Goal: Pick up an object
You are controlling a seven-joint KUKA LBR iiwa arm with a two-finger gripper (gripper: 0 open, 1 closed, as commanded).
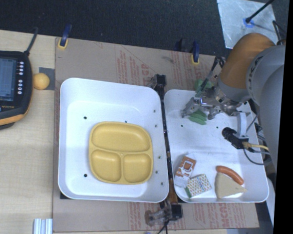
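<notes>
gripper (201, 109) reaches down (wrist bent) over green object (198, 117).

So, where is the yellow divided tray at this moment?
The yellow divided tray lies in the left white bin, toward its near edge, left of the divider between the two bins.

A small green object (198, 117) lies at the upper left of the right bin (261, 197), right of frame centre. Its shape is partly hidden by the gripper (201, 109) directly above it.
</notes>
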